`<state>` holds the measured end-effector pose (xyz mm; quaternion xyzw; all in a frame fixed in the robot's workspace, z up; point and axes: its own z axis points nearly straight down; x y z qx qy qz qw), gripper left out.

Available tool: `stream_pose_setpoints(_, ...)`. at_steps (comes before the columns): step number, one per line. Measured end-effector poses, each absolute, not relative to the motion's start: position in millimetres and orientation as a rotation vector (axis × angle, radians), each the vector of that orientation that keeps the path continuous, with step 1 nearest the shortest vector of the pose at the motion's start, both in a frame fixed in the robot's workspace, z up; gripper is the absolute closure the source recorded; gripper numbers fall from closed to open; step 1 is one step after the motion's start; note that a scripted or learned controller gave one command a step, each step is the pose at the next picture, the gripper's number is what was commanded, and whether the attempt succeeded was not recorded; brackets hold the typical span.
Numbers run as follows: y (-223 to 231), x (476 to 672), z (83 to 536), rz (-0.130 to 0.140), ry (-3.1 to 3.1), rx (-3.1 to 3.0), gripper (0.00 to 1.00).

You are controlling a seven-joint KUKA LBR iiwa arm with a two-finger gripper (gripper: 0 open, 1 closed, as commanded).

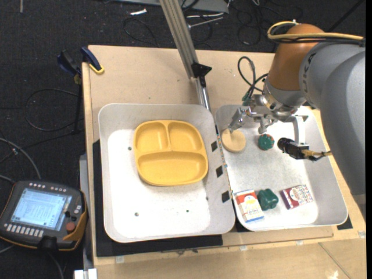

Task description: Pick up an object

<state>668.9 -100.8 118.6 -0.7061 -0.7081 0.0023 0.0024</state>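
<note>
Right bin [325, 214] — hand [251, 116] at far end
Hand's grip state cannot be told; tan disc [234, 140] just below it, small green object [266, 142] beside the disc.

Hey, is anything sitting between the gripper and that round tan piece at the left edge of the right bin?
Nothing visible stands between them. The gripper hangs just above and to the right of the round tan piece. The small green object lies off to the right, and the carton sits well toward the near rim, both out of the way.
</note>
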Motion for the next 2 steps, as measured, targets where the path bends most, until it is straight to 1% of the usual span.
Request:
stream_pose_setpoints(1,-100.4,671.6,99.6,-0.006,-2.227,-2.222,0.0)
stream_pose_setpoints(2,-100.1,673.3,112.3,-0.013,-2.232,-2.225,1.0)
